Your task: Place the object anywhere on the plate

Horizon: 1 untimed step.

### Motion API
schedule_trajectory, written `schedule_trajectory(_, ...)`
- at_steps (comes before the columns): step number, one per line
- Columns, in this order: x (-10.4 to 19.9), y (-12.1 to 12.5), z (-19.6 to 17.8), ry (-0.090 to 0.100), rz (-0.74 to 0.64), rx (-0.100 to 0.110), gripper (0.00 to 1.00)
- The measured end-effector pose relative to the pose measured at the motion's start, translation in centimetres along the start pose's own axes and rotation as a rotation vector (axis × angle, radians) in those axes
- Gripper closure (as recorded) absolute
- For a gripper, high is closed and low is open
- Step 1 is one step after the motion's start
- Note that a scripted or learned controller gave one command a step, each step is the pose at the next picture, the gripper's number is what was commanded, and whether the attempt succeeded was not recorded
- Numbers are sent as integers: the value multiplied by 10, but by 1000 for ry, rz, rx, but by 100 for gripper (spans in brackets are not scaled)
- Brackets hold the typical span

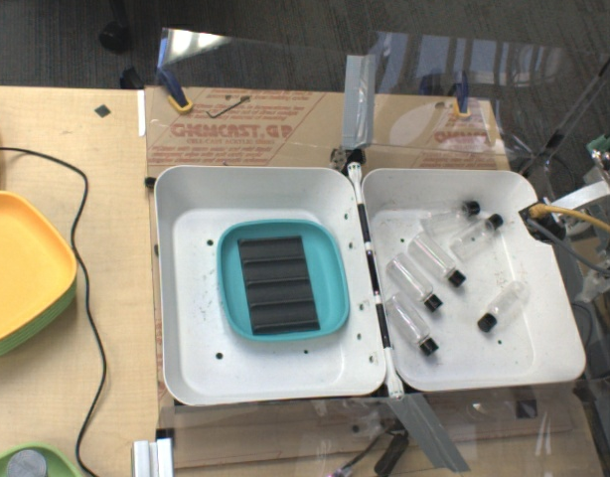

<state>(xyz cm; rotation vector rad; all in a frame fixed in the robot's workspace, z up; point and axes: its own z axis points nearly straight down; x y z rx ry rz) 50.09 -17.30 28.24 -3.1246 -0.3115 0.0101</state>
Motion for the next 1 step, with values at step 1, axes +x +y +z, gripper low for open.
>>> schedule_trajectory(1,-15,47,-78,1,-13,-2,0)
